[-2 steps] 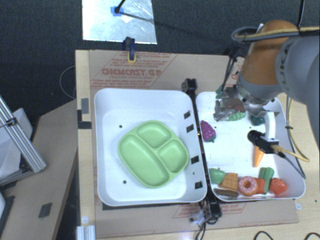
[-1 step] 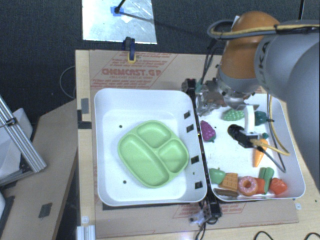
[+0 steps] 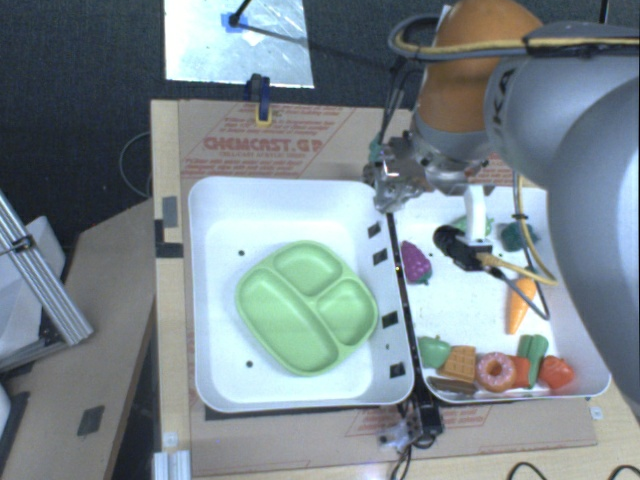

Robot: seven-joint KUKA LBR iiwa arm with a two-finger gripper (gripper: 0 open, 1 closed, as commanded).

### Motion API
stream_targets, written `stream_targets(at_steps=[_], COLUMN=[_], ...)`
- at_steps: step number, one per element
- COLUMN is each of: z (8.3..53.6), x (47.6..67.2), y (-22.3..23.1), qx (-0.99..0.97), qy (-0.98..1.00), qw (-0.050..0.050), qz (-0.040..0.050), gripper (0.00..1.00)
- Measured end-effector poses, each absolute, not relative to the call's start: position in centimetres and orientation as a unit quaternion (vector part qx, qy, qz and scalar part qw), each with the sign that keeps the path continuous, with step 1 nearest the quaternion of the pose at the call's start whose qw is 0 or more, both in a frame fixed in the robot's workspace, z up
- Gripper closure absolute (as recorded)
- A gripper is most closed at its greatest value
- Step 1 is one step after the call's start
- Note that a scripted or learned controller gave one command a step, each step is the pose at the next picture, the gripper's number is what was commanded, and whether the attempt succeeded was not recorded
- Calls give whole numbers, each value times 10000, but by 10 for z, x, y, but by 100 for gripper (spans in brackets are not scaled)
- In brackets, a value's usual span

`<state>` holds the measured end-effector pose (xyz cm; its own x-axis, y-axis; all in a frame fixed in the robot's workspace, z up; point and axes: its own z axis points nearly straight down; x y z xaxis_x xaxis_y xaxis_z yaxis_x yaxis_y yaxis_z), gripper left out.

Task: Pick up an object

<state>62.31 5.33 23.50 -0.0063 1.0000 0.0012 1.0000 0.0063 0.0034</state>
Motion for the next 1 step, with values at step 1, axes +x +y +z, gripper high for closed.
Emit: stream_targets(at_steps=[1], z=[221], x=[618], y=[61], qx=[7052], qy=[7090], qw=[6], qz=[4], gripper=[100])
